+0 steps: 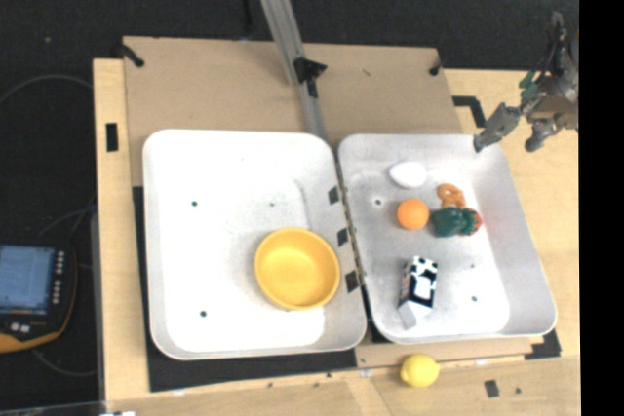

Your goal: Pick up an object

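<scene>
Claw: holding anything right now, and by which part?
Nothing. The claw is open at the right bin's upper right corner, with nothing between its fingers. The white object and orange ball lie untouched in that bin.

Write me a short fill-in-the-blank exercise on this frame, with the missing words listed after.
1. The yellow bowl sits in the ____ bin.
2. The claw hovers over the right bin's far ____ corner.
3. The orange ball lies between the white oval object and the black-and-white ____.
4. The lemon lies ____ both bins.

Missing words: left; right; carton; outside
</scene>
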You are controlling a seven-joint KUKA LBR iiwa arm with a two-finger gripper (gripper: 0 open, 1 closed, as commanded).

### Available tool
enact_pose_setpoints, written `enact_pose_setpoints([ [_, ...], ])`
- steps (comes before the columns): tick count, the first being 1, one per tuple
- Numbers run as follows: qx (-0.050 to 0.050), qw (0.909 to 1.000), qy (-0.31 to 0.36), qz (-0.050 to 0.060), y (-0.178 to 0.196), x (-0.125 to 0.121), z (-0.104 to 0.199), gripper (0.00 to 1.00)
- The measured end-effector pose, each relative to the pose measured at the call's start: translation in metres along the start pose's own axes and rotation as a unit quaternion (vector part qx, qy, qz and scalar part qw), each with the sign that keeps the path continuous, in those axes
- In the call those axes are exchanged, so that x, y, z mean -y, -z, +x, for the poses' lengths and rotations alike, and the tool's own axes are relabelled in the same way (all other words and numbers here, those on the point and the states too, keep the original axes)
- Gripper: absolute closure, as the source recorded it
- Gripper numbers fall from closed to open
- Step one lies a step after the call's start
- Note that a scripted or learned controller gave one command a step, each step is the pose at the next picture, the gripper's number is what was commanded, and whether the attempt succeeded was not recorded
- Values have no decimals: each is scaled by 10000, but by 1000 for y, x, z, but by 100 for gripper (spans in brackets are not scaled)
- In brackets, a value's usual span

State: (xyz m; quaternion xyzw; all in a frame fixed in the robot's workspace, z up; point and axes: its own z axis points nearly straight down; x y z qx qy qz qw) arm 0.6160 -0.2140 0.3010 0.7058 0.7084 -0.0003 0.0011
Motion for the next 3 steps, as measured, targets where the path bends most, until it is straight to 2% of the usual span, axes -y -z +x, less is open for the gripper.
enact_pose_setpoints([
  [1,7,10000,1,3,0,0,-1,0],
  [2,2,10000,3,8,-44,-3,5,0],
  [3,4,10000,-22,22,-91,-5,-5,0],
])
